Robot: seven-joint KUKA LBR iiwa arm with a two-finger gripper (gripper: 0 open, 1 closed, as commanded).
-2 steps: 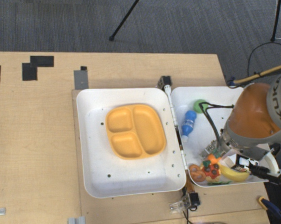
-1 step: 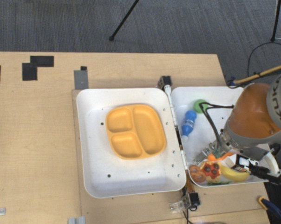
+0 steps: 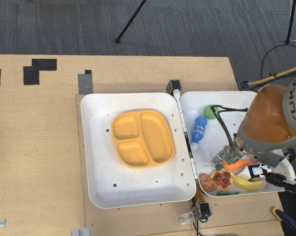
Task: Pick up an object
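camera view: arm (image 3: pixel 273 117) hides much of the right bin (image 3: pixel 206 100); gripper (image 3: pixel 231 158) state unclear above carrot (image 3: pixel 236 165).

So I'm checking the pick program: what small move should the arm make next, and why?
Probably a short descent onto the carrot: the gripper sits low in the right bin just beside it, and the banana crowds close below.
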